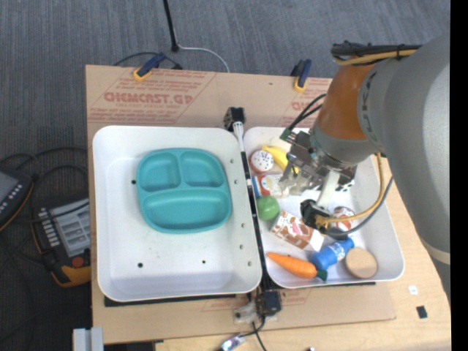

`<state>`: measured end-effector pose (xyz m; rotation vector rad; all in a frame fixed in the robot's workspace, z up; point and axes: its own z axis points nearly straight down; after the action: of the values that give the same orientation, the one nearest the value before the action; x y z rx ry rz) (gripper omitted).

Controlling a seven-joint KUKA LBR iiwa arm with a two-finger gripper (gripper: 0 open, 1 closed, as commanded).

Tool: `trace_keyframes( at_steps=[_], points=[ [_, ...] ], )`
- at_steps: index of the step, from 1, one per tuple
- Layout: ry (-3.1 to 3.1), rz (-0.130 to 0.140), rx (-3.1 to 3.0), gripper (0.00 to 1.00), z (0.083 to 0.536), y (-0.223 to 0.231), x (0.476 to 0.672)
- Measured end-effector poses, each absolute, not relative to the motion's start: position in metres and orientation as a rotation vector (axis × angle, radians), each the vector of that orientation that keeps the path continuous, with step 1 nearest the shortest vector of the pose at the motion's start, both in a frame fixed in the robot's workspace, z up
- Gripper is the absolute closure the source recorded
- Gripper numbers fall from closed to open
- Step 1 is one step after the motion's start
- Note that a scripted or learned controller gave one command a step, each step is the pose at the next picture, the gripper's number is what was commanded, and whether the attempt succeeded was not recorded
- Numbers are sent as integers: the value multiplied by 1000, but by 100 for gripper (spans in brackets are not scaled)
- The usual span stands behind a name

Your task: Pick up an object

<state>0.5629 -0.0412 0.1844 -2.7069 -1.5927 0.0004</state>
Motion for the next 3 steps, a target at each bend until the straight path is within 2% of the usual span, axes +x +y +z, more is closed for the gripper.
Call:
trace_keyframes(
  at_steps=[1, 2, 3],
  points=[
    [-1821, 4, -2558, 0, 184, -39, 528],
    [-2025, 4, -2399, 0, 184, -42, 483],
    [-2091, 2, -2345, 0, 184, -53, 549]
  ],
)
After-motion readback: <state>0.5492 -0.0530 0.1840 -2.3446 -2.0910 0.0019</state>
